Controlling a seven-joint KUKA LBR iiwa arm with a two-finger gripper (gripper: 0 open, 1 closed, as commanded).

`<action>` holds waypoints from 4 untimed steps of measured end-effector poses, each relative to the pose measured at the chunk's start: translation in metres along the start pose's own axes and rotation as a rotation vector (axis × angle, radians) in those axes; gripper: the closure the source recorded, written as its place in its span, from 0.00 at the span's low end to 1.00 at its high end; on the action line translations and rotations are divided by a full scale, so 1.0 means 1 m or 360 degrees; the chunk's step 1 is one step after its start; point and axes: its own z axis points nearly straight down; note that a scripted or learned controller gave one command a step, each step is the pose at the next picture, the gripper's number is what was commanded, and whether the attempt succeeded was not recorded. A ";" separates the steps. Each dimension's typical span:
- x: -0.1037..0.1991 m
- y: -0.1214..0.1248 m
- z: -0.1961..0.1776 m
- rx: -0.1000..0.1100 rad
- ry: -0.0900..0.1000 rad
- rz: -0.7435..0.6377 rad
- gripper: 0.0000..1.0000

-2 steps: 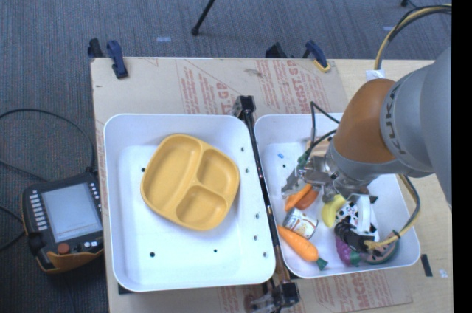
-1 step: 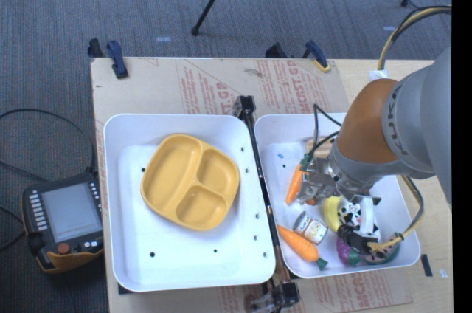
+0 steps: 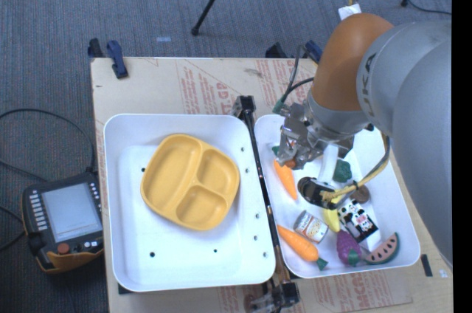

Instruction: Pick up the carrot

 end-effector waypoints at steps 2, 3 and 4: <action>-0.005 -0.053 0.020 0.0012 -0.0010 0.0721 0.00; -0.069 -0.073 0.034 0.0013 -0.0010 0.1086 0.00; -0.035 -0.016 0.033 0.0008 -0.0007 0.1477 0.00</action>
